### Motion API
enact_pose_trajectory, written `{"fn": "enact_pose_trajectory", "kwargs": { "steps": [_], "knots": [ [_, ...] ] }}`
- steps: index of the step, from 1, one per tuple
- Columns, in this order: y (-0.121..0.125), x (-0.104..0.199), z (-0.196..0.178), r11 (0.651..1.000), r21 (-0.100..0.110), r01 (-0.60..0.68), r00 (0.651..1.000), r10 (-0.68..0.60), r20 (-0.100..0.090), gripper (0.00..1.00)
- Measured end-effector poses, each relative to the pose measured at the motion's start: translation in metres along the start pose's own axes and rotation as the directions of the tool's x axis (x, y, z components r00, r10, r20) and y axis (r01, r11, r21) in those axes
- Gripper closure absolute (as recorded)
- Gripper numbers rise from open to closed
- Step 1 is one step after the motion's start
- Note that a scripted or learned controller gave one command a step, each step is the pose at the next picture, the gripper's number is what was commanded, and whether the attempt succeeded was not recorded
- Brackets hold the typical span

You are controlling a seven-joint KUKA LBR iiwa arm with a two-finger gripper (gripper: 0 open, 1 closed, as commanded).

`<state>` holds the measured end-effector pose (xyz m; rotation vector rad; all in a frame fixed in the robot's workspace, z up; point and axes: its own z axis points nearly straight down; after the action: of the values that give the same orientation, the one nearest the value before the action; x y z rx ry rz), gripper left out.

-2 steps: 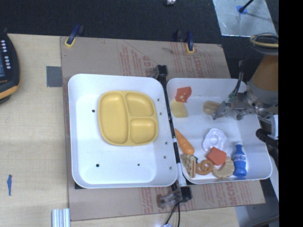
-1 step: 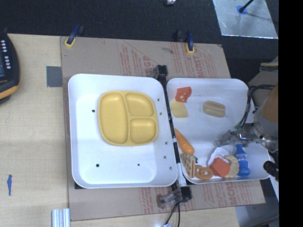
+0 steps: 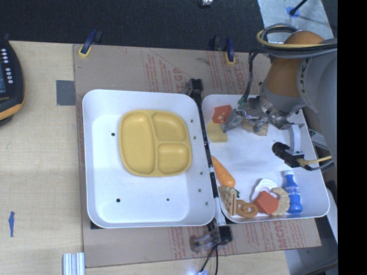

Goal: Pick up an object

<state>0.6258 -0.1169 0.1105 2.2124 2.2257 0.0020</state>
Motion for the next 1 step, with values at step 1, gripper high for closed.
{"fn": "enact_pose_trajectory", "kwargs": {
  "steps": [1],
  "knots": [
    [0.0300, 0.0236, 0.0177, 1.000, 0.007, -0.003, 1.000, 0.003, -0.002, 0.00]
  ]
}}
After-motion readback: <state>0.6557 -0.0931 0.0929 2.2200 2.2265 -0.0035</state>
